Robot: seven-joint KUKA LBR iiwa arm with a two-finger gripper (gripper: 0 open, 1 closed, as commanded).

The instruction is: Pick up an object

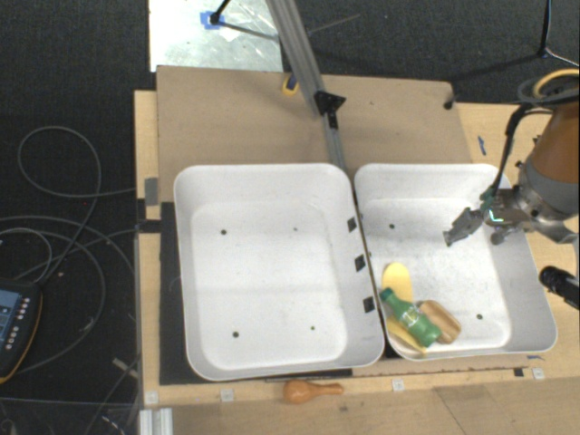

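Note:
In the right bin (426,172), three objects lie bunched at the front left corner. A green bottle (411,316) rests on its side across a yellow banana-shaped piece (399,284), and a tan bun-like piece (445,321) touches the bottle's right side. My gripper (457,232) hangs over the right half of this bin. It points left and down, up and to the right of the objects and well apart from them. The grey wrist and orange band (555,157) reach in behind it from the right.
The left bin (263,243) stands beside the right one, the two meeting at a shared rim with black clips (360,263). A small orange-brown gourd-shaped item (313,390) lies on the bench in front of the bins. A metal pole (304,57) slants in at the back.

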